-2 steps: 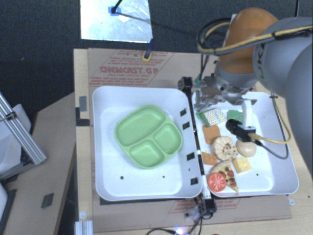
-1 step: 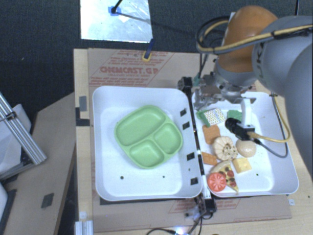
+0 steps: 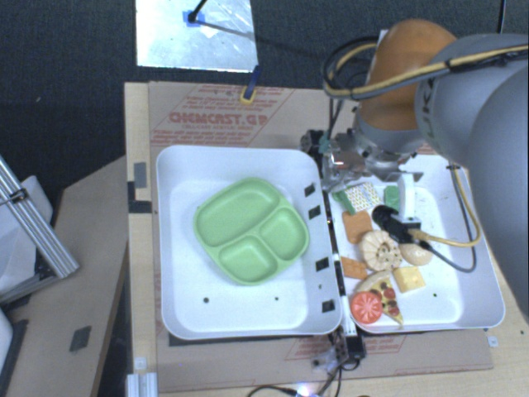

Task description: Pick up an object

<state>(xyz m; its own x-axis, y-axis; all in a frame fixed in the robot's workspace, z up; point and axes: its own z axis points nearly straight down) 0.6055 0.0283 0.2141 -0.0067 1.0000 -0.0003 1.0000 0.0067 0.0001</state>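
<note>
Camera view, right of centre: gripper (image 3: 351,165), finger state hidden, just above checkered packet (image 3: 361,196) in right bin (image 3: 475,284).

My own wrist covers my gripper (image 3: 364,172) at the far edge of the right bin (image 3: 471,304), so its fingers stay out of sight. My arm (image 3: 479,73) is cut by the right edge and hides that bin's far right corner.
</note>
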